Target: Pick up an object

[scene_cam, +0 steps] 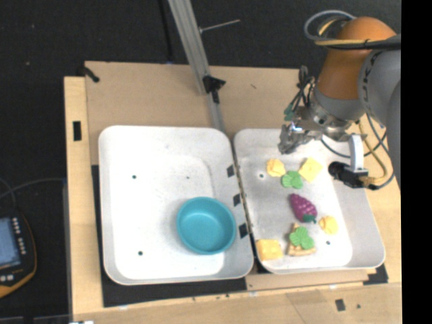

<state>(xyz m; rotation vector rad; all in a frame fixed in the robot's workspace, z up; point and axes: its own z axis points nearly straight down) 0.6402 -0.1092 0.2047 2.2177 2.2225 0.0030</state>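
Observation:
My gripper (290, 142) hangs over the far edge of the right bin (351, 248), just above and behind a small yellow piece (275, 167). Nothing shows between its fingers. Beside that piece lie a green leafy toy (292, 179) and a yellow block (310, 169). Farther toward the front are a purple grape bunch (303, 207), a small yellow lump (328, 224), a green-topped toy on a tan base (301, 240) and a yellow cheese-like block (269, 250).
The left bin (135, 154) holds a blue bowl (205, 225) near its front right corner. A grey metal post (192, 46) slants up from behind the bins. A black cable fitting (347, 174) hangs over the right bin's right rim.

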